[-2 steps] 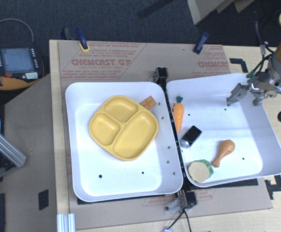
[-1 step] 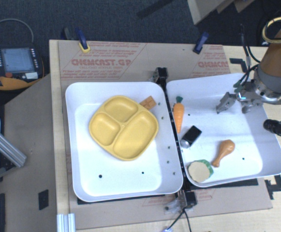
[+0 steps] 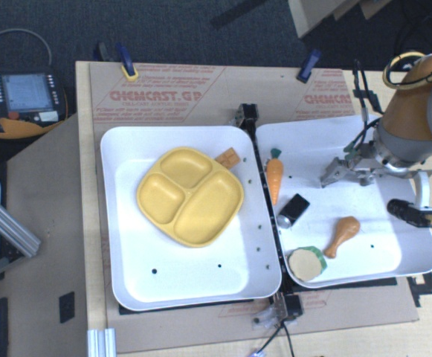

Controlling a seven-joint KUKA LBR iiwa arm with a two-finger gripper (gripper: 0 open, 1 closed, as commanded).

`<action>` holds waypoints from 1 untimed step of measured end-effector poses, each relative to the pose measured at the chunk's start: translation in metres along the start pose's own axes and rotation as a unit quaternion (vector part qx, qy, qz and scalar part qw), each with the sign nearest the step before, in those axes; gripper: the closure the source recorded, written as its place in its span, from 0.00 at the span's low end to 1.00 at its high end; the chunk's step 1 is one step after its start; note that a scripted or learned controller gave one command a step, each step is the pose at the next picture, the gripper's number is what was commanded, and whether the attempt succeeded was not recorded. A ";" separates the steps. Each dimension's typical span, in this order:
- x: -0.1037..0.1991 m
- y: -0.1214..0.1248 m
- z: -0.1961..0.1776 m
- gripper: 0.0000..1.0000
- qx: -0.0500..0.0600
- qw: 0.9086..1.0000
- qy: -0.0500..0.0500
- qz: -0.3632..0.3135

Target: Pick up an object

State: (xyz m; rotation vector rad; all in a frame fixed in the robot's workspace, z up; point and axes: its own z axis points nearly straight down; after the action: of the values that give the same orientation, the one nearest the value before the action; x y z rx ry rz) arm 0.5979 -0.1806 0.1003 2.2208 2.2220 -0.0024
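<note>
My gripper (image 3: pixel 336 168) hangs over the back part of the right bin (image 3: pixel 379 262), open, with nothing between its fingers. To its left an orange carrot (image 3: pixel 274 180) with a green top lies along the bin's left wall. A small black block (image 3: pixel 295 207) rests just below the carrot. Nearer the front lies a tan chicken drumstick (image 3: pixel 342 234), and a cream round piece with a green rim (image 3: pixel 305 263) sits at the front left corner. None of these touch the gripper.
The left bin (image 3: pixel 201 281) holds a yellow divided plate (image 3: pixel 190 196) with a small brown block (image 3: pixel 227 157) at its upper right edge. A raised divider (image 3: pixel 264 199) separates the two bins. The arm (image 3: pixel 413 117) enters from the right.
</note>
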 end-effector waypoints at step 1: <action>-0.003 0.003 0.009 0.00 -0.002 1.000 -0.001 0.001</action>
State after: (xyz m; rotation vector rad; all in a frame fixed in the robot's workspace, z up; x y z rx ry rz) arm 0.6005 -0.1833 0.0916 2.2188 2.2167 -0.0001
